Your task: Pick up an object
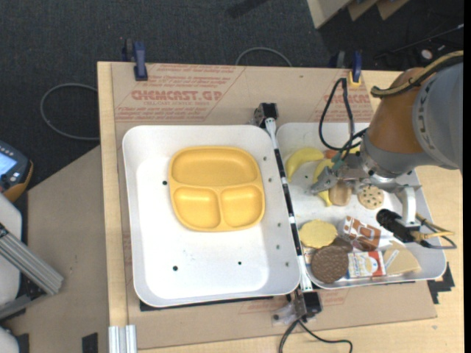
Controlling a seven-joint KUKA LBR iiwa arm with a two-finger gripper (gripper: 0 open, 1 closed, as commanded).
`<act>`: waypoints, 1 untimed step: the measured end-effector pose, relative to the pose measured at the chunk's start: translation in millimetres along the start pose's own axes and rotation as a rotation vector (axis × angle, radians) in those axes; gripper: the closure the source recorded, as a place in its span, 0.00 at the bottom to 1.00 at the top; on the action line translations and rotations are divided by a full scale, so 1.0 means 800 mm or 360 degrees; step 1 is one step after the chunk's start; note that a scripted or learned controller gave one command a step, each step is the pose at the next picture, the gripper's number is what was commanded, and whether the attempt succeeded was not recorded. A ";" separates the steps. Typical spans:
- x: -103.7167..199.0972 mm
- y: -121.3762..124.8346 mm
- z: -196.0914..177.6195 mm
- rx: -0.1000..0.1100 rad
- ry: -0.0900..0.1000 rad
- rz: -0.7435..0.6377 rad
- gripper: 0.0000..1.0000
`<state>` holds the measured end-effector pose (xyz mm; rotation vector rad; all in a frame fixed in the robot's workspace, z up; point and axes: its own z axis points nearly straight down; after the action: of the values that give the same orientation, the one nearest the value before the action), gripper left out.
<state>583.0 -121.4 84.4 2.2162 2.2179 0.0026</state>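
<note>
In the camera view, take the banana (303,160) in the right bin (316,126) as your marker. The gripper (333,184) sits low in that bin, just beside the banana on the side toward the arm (412,131). You cannot tell whether it is open or closed, because the wrist covers its working end.

A small tan piece (339,194) lies right at the gripper's tip, just past the banana's lower end. It looks like the object being gone for, but the view does not show whether it is gripped or merely touched. A pale chip cookie (369,195) lies near it, a little farther from the banana on the same side. Below the banana, toward the near edge, lie a yellow disc (318,233) and then a brown disc (330,264), with a brown-and-white packet (362,232) beside them. Well apart from the banana, across the divide, a yellow divided plate (216,187) rests in the left bin (147,219).

Watch for three things:
- **Crowding:** the tan piece is hemmed in by the banana and the cookie, so a closing gripper may catch a neighbour's edge instead, or pinch two things at once.
- **A weak hold:** the piece looks small and rounded, so an off-centre squeeze could squirt it sideways.
- **An empty lift:** the arm could rise with nothing held, so check the hold before you count this try as a success.
</note>
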 end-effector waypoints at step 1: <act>0.014 0.068 -0.001 -0.0001 0.0003 -0.0004 0.00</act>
<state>637.7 -110.3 85.1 2.2137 2.2212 0.0055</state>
